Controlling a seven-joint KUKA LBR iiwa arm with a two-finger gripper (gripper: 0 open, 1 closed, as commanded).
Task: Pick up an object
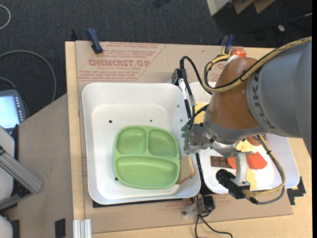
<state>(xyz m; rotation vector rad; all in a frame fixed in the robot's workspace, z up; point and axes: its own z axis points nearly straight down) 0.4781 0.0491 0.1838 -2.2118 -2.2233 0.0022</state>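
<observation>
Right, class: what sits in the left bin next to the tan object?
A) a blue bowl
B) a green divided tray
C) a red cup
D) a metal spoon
B: a green divided tray with three compartments lies in the left bin, its lower right corner beside the tan object.

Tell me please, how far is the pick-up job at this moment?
Nothing looks picked up yet. The green tray lies flat in the left bin, and a tan piece rests beside it at the bin's lower right corner. The arm hangs over the right bin, covering the gripper, so a grasp cannot be confirmed. Small orange and brown items remain there. Lifting an object is still left.
</observation>
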